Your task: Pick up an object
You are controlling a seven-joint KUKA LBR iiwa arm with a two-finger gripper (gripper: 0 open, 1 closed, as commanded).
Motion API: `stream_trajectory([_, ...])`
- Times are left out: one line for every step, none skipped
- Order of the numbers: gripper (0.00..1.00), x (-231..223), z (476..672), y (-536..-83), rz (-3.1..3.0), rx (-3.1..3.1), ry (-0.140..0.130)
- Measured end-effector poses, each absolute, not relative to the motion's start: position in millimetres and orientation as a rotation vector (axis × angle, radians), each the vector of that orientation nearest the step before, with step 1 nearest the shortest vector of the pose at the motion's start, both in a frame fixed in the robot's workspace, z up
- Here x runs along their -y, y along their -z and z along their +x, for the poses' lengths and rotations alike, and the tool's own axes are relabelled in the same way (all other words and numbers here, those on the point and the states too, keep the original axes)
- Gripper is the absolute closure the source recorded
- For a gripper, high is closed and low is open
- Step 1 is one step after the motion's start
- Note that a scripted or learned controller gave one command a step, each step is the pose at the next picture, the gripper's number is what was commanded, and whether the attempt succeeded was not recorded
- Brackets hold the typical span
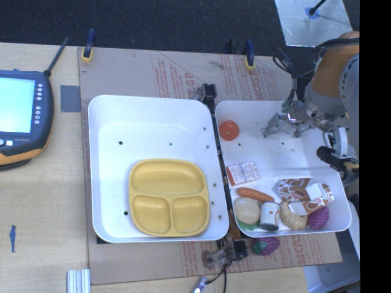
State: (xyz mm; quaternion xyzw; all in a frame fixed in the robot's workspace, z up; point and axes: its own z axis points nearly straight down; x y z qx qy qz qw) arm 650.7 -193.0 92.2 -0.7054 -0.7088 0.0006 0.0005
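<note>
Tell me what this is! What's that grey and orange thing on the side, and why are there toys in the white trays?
That grey and orange thing is a robot arm. At its end sits a gripper, a metal hand with two fingers. It hangs over the far part of the right bin and holds nothing. The picture comes from one camera up above the bench, looking down at a slant.

The left bin has a yellow divided plate in it. The right bin holds pretend food: a small red tomato, a little red and white packet, a carrot, a croissant and a few more pieces crowded in the near corner. The robot's job is to pick one up. The screen on the left looks like its controller.
</note>
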Motion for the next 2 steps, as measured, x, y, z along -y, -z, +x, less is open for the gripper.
stream_trajectory([0.0, 141.6, 620.5, -175.8, -2.214, 2.226, -0.001])
stream_trajectory([0.0, 103.3, 540.9, -227.8, -2.215, 2.224, -0.001])
